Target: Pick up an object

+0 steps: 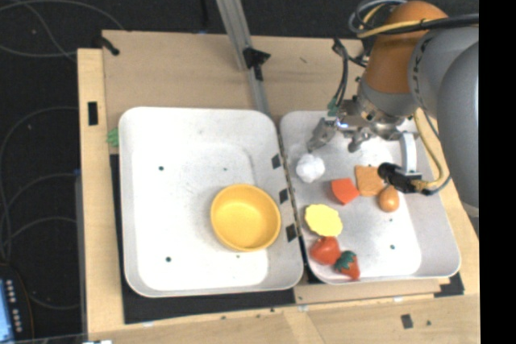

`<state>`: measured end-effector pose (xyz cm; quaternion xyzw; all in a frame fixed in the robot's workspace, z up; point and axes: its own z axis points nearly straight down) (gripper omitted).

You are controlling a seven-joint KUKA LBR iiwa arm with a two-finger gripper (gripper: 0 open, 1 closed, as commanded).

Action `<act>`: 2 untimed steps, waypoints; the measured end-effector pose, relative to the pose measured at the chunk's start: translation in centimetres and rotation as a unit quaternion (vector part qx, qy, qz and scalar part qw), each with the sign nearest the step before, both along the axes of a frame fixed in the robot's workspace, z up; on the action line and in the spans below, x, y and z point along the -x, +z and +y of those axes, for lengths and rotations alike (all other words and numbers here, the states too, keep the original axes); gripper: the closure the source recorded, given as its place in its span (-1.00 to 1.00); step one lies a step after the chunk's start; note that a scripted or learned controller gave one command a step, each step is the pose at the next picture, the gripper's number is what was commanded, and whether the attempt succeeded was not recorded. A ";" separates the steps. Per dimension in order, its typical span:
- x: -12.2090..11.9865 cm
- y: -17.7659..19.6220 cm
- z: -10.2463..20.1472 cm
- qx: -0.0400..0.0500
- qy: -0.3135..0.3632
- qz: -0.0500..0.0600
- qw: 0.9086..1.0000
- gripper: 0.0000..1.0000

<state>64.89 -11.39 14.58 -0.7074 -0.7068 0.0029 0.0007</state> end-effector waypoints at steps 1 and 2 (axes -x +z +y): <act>0.1 -4.8 -0.2 0.000 -0.001 0.000 1.000 -1.00; -0.1 -3.3 -0.2 -0.001 -0.002 -0.004 1.000 1.00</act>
